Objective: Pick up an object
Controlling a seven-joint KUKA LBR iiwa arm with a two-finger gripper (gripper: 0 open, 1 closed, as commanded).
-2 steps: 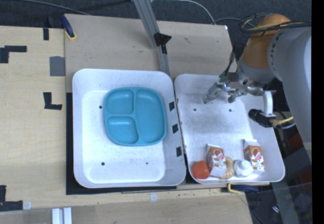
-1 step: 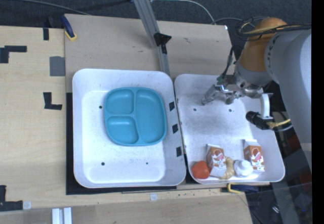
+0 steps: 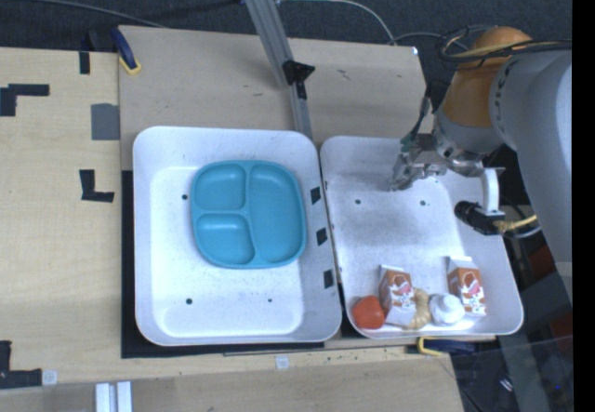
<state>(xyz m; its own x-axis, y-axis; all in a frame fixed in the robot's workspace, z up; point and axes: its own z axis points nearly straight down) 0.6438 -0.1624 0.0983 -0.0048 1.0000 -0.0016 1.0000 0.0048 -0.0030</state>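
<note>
Fingers (image 3: 405,176) low over the right bin's (image 3: 372,215) far floor, nothing between them; their spread cannot be told. Two cartons (image 3: 398,295) (image 3: 467,287), an orange ball (image 3: 369,312) and white item (image 3: 448,310) lie well nearer the camera.

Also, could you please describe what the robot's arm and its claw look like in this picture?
The arm is bulky, rounded and light grey, with an orange band above the wrist. Thin dark cables loop around that band. The claw is a small grey metal piece, and a white and black fitting with a yellowish cable sits beside it.
</note>
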